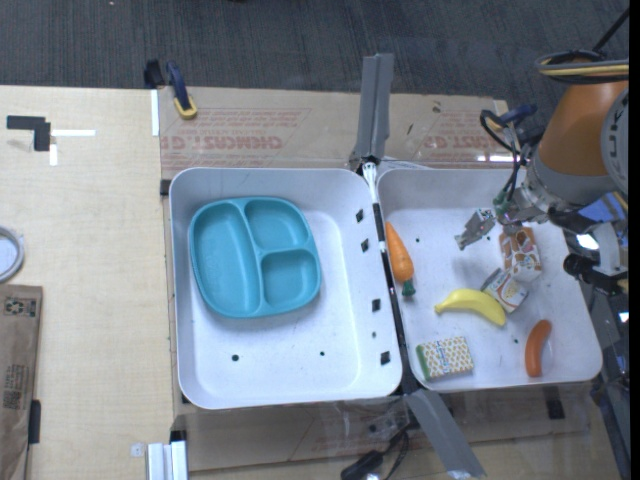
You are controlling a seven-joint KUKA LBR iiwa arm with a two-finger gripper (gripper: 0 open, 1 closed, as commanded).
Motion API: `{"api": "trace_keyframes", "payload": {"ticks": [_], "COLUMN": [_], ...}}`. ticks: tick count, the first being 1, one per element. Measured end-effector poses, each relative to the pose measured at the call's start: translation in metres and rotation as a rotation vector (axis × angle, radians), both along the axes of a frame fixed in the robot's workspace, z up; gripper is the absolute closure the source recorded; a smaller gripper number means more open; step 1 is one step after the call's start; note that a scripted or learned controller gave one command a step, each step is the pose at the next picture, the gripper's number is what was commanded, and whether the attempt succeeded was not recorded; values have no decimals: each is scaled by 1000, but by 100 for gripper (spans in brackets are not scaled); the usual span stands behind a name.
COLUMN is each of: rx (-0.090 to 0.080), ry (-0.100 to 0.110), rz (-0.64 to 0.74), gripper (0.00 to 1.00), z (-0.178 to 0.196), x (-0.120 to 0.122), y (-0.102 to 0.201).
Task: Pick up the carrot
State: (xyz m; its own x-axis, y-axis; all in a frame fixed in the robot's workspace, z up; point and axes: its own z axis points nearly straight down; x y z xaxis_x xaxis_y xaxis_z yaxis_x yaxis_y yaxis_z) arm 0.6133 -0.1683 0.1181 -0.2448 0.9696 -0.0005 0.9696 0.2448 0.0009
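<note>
Here carrot [399, 255] by right bin's [570, 373] left wall; jaws' opening indiscernible.

Dark carpet [300, 23] behind wooden bench [80, 228]

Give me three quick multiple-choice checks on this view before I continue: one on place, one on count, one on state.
1. Where does the orange carrot with the green top lie?
A. In the right white bin, against its left wall
B. On the blue divided plastic plate
C. On the bench outside the bins

2. How many compartments has the plate?
A. Two
B. Three
C. Five

3. How does the carrot stand to the pincer?
A. Clamped in it
B. Apart from it, lying on the bin floor
C. Hanging from it

Answers: 1 A, it lies beside the divider; 2 B, one long and two smaller wells; 3 B, white floor shows between them.
</note>
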Motion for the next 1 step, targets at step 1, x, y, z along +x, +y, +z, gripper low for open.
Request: {"api": "trace_keyframes", "payload": {"ticks": [1], "rx": [-1], "ry": [0], "rz": [-249], "gripper": [0], "z": [-26], "x": [35], "y": [71]}}
